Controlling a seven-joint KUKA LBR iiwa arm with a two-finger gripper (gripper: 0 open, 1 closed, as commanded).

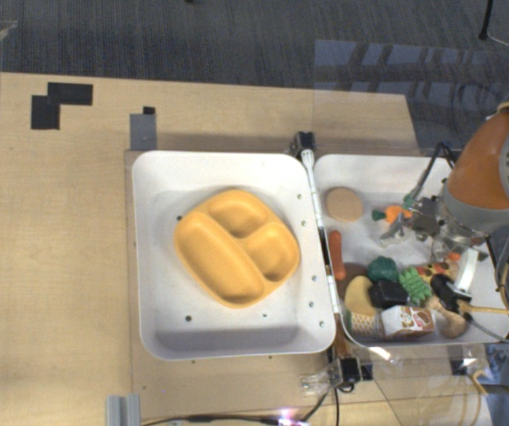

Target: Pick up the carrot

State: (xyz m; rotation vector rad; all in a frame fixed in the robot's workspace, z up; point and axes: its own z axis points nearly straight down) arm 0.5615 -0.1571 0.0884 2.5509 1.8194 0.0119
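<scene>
The carrot (393,212) is a small orange piece with a green tip on its left end. It lies in the upper middle of the right bin (369,172), just right of a round tan disc. My gripper (411,221) reaches in from the right under the grey wrist and orange band, and its tip is right at the carrot's right end. The metal parts there overlap the carrot, so I cannot make out whether it touches or grips it.
The left bin (161,327) holds a yellow divided plate (236,246). In the right bin are a tan disc (344,204), a red-orange sausage (335,249), green toy vegetables (400,276), a yellow piece (357,293) and a small carton (409,320), crowded along the front.
</scene>
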